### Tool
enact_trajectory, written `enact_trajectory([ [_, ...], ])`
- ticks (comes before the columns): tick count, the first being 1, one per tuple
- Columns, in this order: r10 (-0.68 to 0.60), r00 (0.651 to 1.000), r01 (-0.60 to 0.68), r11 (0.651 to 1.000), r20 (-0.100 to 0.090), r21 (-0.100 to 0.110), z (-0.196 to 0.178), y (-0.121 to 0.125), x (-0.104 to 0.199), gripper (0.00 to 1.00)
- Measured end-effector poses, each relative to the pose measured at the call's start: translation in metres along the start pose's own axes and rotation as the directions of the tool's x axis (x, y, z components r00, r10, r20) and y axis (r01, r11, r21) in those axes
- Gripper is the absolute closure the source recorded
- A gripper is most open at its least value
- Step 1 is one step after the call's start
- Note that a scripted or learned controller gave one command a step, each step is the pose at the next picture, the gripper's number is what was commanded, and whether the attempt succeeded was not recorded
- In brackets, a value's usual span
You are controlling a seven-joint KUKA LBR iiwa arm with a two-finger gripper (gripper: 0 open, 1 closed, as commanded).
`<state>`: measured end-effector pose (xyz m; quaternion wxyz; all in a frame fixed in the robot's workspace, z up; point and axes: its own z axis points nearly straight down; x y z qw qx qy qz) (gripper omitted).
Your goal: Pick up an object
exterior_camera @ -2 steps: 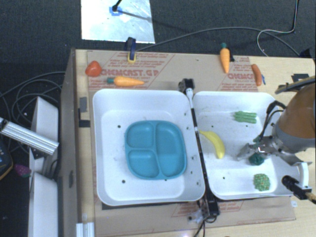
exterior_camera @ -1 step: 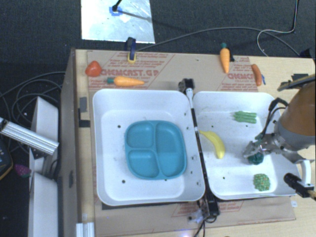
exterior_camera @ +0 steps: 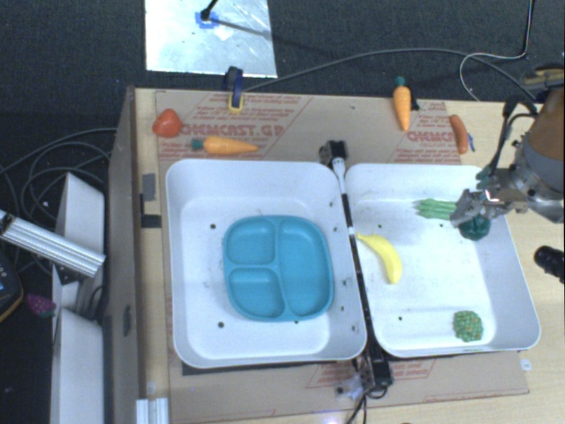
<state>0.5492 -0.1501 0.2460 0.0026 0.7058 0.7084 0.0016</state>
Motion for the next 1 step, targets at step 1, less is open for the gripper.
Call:
enact_trajectory([
  [1, 0.000, 1.000, 0.000, 1.000, -0.002, 0.003, 0.0101, 0.0549, 0.0501, 1.00],
])
